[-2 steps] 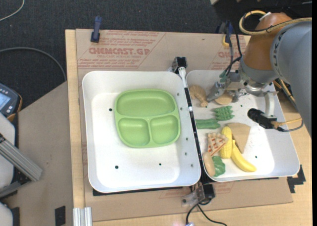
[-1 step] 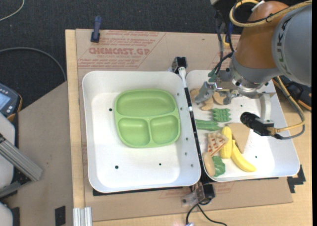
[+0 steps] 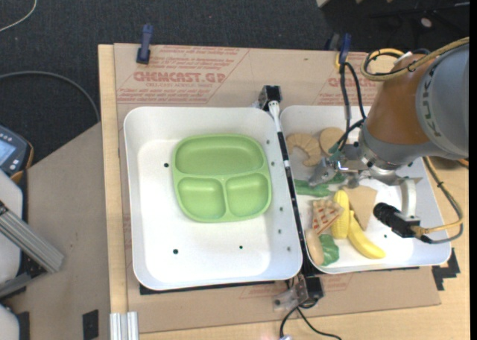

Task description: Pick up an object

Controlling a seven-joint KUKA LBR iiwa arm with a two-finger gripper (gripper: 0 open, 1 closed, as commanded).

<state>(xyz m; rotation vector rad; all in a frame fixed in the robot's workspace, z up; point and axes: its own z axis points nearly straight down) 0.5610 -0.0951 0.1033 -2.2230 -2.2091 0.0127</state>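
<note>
The gripper (image 3: 326, 172) sits low in the right bin (image 3: 436, 253), right of center, over the toy food; can't tell its grip state.

One fixed camera looks down on me at a slant, taking in both bins (image 3: 141, 204); my arm (image 3: 425, 107) enters from the right.

Gripper (image 3: 326, 174) low in right bin (image 3: 440, 256), above toy food (image 3: 328, 218)
</note>
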